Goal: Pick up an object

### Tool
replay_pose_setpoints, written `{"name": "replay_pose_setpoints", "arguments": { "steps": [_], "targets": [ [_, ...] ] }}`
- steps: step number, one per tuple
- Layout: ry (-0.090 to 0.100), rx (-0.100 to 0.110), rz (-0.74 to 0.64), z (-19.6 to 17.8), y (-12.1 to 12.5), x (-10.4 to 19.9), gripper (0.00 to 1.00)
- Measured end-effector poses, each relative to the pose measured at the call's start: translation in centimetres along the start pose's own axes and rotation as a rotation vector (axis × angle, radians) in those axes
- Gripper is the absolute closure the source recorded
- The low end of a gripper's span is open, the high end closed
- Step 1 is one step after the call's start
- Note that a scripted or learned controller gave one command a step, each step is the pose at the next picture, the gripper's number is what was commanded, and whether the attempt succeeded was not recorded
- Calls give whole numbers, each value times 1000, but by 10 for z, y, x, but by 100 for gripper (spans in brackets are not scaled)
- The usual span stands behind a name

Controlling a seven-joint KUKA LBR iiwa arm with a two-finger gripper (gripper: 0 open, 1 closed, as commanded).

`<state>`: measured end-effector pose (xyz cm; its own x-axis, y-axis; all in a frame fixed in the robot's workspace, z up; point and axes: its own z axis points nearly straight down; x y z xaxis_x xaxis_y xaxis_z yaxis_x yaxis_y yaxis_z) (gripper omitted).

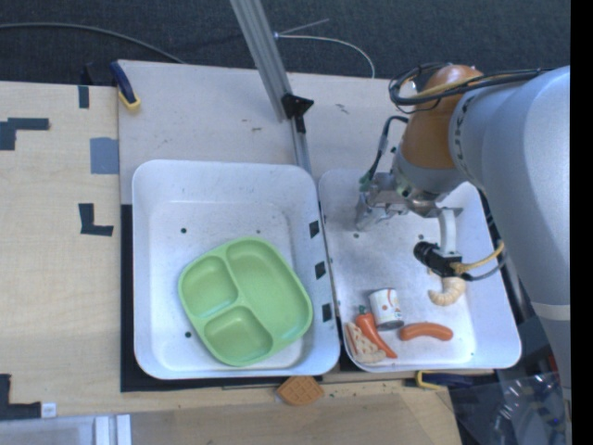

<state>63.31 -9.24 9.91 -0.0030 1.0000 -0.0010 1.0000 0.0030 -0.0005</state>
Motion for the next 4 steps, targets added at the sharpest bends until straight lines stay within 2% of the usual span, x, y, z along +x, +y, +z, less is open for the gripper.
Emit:
{"name": "replay_pose_setpoints", "arguments": {
  "steps": [2,3,4],
  "targets": [
    [1,-4,2,-102,6,-8,100],
    [2,3,-2,-96,-12,44,100],
    [4,2,-4,-111,-33,98,100]
  ]
}}
